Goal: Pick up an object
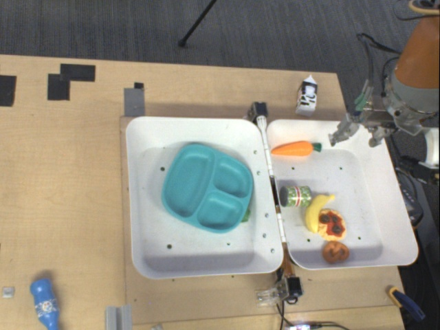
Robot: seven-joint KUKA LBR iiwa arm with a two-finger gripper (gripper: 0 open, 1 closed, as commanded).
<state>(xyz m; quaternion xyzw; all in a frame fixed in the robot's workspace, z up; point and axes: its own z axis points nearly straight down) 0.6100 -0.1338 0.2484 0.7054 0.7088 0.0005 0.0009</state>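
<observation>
- The hand (356, 130) is hanging over the right bin (385, 184) at that bin's 1 o'clock corner, above its back rim; two grey fingers are showing, spread apart with bare space between them, so it is released and gripping nothing.
- The arm's orange band (421, 57) is sitting at the view's 2 o'clock, with dark cables trailing beside it.
- Nearest candidate: a carrot (294, 149), smooth, tapered and orange with a green stub, is lying on its side along the right bin's back wall at 11 o'clock, near the hand at its 8 o'clock but apart from it.
- At the bin's centre-left a small green-labelled can (296, 196) is lying on its side, touching or just beside a curved yellow banana (316, 210).
- A flat reddish, dark-spotted item (333, 224) is resting against the banana's lower end; what it is cannot be told.
- A round brown fruit-like object (335, 252) is sitting at 6 o'clock, just beside the front wall.
- Nothing is lying between the hand and the carrot.
- The left bin (148, 205) is carrying a teal, glossy, compartmented plate (207, 186), tilted, with a sliver of green showing under its 4 o'clock edge.
- On the pale wooden counter (62, 205) a small black-and-white bottle (308, 95) is standing behind the right bin, and a blue bottle-like object (44, 302) is lying at the view's 7 o'clock.
</observation>
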